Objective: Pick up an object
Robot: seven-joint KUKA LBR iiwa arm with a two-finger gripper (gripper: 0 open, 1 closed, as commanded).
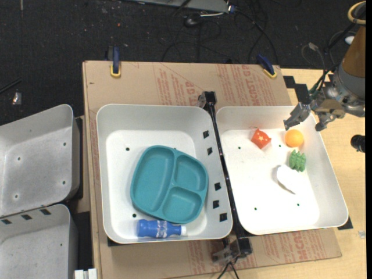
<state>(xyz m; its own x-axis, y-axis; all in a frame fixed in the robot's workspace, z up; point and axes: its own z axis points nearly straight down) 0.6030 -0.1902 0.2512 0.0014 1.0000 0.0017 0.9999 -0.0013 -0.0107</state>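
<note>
toward the desk's left side, the left bin [110, 156] holds a teal divided plate [169, 183] with a blue bottle [160, 229] lying along the near wall. the right bin [256, 214] carries the likelier targets: a red block [261, 138] near the far wall, a white piece [287, 178] mid-floor, a green toy [297, 160] just beyond it, and an orange ball [294, 138] at the far right corner. the pincer [308, 117] hovers spread and empty just above that ball. best to descend straight, straddle the ball evenly, and clear the bin wall and green toy before clenching.
</note>
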